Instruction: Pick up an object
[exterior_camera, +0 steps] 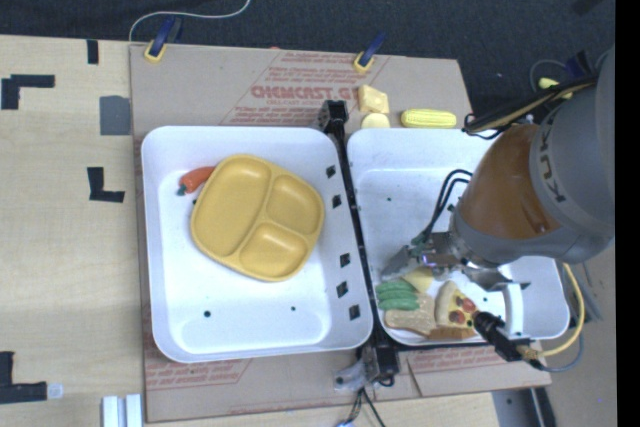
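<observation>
My gripper [425, 265] hangs low over the front of the right bin [400, 177], under the grey arm with its orange band. Just below it lie a green toy vegetable [397, 296], a pale slice of toy pizza [452, 307] and a tan piece [407, 320], crowded at the bin's front edge. The fingers are hidden by the wrist and the toys. A yellow divided plate [258, 216] lies in the left bin [170, 315], with an orange toy carrot [196, 178] poking out at its far left edge.
Behind the right bin, on the cardboard, sit a yellow toy corn cob [428, 119] and two pale yellow pieces [372, 101]. A black divider [343, 205] runs between the bins. Cables loop by the arm at the right.
</observation>
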Robot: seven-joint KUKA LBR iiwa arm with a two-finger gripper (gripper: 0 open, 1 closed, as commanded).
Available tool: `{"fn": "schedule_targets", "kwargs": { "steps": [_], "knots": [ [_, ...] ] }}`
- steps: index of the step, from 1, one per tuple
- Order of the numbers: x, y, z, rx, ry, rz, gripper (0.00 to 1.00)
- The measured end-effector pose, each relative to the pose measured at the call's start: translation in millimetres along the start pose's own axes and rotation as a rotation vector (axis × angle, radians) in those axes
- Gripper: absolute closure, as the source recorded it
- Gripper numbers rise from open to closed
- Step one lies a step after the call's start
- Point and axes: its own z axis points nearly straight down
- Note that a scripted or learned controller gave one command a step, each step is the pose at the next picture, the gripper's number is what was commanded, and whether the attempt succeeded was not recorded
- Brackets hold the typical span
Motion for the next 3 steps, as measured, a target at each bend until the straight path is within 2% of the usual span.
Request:
{"fn": "schedule_targets", "kwargs": {
  "steps": [1, 2, 3],
  "knots": [
    [-31, 44, -58, -0.001, 0.000, -0.001, 0.00],
    [3, -9, -2, 0.017, 0.007, -0.001, 0.00],
    [-48, 53, -63, -0.002, -0.001, -0.001, 0.00]
  ]
}}
